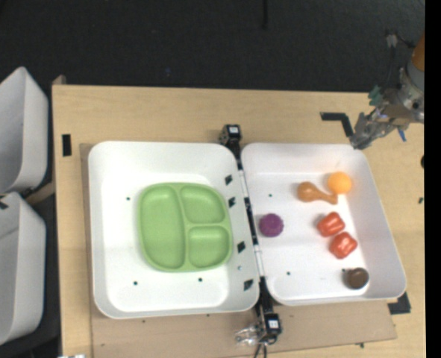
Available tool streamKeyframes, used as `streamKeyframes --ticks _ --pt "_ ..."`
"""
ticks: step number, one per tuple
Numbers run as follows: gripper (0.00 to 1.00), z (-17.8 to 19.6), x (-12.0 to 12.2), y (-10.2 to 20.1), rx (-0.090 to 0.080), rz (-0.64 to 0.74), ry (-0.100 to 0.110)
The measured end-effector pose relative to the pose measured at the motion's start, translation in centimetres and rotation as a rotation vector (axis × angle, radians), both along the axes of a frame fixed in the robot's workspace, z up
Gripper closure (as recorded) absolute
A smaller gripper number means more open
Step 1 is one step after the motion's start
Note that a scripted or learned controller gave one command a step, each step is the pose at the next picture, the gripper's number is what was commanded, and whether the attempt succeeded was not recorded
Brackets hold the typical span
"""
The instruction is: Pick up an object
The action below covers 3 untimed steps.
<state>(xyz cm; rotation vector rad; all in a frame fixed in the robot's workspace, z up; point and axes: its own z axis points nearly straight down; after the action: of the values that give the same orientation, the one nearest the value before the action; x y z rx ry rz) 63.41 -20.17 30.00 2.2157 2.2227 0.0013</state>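
We hover our two-finger gripper (pixel 369 131), whose grip state we cannot tell, beyond the right white bin's (pixel 295 289) far corner; next, we descend toward the round orange ball (pixel 339 182).

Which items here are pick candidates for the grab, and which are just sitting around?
Job-relevant:
- tool, above the right bin's far corner
- orange ball
- tan pear-shaped piece
- purple round piece
- two red pieces
- brown round piece

Lying about:
- green divided plate
- left bin holding it
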Motion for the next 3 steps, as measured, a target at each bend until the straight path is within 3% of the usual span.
streamKeyframes --ticks 2,3 --pt "1.0 -2.2 2.4 11.5 0.003 0.004 0.005" --pt "1.0 -3.1 2.9 15.6 0.002 0.002 0.006"
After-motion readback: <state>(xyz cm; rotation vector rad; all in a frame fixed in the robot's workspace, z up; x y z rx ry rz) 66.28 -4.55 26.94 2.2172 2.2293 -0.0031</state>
